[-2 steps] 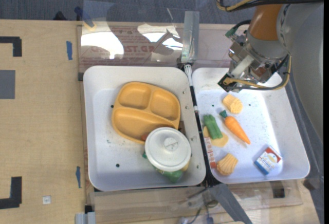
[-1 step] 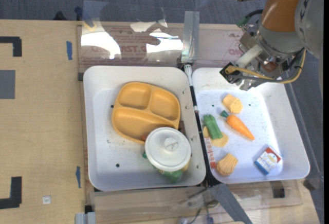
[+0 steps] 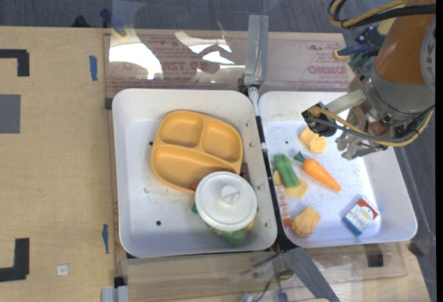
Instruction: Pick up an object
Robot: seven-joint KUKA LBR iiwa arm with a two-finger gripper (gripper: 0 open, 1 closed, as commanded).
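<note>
Nearest the camera, 1 ridged yellow toy corn (image 3: 305, 221) lies in the right white bin (image 3: 405, 217), while the end effector (image 3: 349, 131), grip state unreadable, hangs by the pale yellow chunk (image 3: 313, 140), risking nudging it aside.

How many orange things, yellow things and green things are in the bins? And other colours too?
Orange: 2, divided plate and carrot
Yellow: 3, chunk, slice, ridged piece
Green: 1, bean pod
White: 1, lidded cup
Blue and white: 1, small carton
Total: 8
</note>
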